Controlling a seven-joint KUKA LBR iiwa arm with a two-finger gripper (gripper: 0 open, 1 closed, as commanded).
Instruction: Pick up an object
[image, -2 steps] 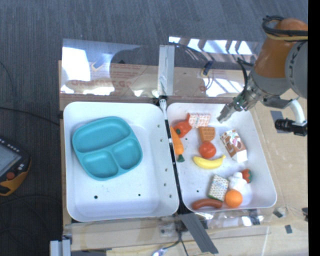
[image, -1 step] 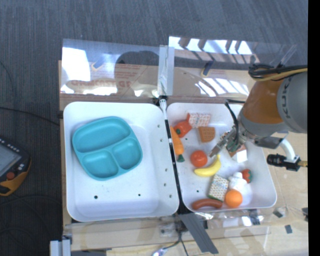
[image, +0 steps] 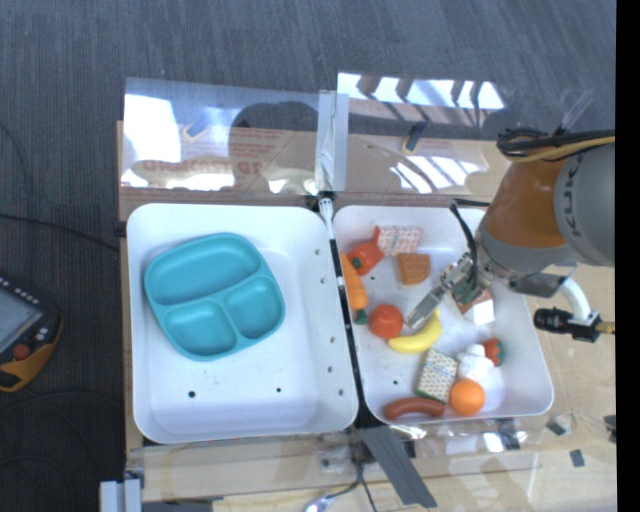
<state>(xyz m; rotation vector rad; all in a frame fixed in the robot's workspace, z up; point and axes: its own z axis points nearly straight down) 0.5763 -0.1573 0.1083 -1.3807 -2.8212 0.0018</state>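
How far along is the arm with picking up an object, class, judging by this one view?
Done: the arm has reached into the right bin, with the gripper low among the toy food, just above the banana and beside the tomato. In hand: nothing visibly sits between its fingers. Left: gripping an item and lifting it. The blue tray in the left bin bears nothing.
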